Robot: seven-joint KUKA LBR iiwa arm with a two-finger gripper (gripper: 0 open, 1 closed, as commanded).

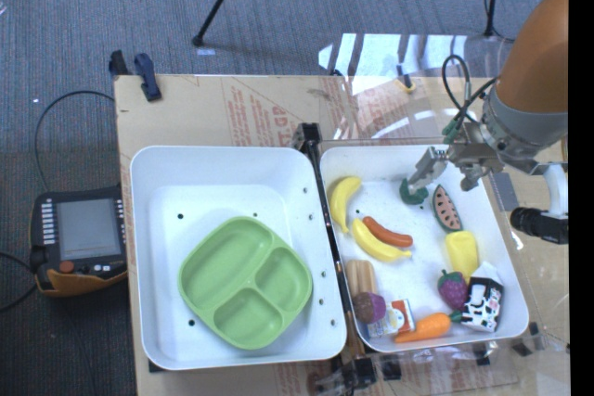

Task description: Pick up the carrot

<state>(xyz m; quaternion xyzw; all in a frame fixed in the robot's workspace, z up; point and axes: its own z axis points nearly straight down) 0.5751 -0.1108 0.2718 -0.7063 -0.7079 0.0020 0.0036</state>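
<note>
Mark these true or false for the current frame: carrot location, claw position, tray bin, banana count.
1. The carrot lies at the near edge of the right bin. True.
2. The claw is directly over the carrot. False: it is at the far side of the right bin, by a dark green item, well away from the carrot.
3. The green divided tray sits in the left bin. True.
4. The right bin has one banana. False: there are two, one curved near the divider and another under the hot dog.
5. The watermelon slice is in the left bin. False: it is in the right bin.
</note>
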